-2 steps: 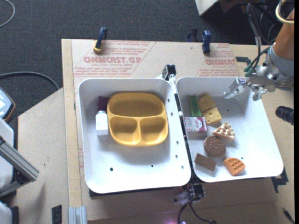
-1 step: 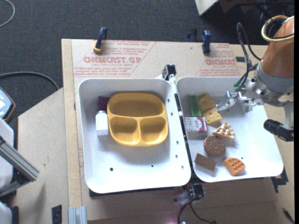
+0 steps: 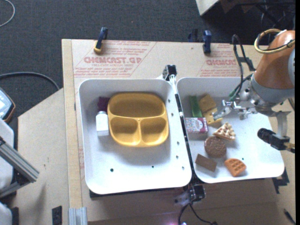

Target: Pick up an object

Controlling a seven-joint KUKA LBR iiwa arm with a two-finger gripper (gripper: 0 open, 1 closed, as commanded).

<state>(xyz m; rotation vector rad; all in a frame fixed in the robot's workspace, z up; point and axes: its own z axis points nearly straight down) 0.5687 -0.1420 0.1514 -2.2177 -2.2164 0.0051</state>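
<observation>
A grey-and-orange KUKA arm [image 3: 274,74] reaches in from the right over the right bin [image 3: 267,161], its gripper [image 3: 225,108] low above a cluster of toy food at the bin's left half; whether the gripper is apart or together can't be told from this angle, and nothing visibly sits in it. Nearest the tip, and the likeliest pick, is a yellow block [image 3: 207,104], prob. a play cheese wedge or sandwich piece, lying near the bin's upper-left w/ a green bar [image 3: 195,106] just beside it on the left. It looks light, rigid plastic, smooth and a bit slippery, not fragile; best taken across its short width, approx. mid-length, clear of the green bar. Its long axis appears to run from upper left to lower right, roughly diagonal to the bin wall, though the gripper hides its lower end. Below it lie a small white-and-pink carton [image 3: 196,125], a waffle piece [image 3: 225,131], a round brown patty [image 3: 215,147], a brown slab [image 3: 206,162] and an orange waffle [image 3: 235,167], all near one another, so crowding could spoil a grasp. The left bin [image 3: 140,172] holds a yellow divided tray [image 3: 138,119], w/ a small white bottle [image 3: 102,123] touching its left edge and a dark red item [image 3: 103,102] just above that.
</observation>
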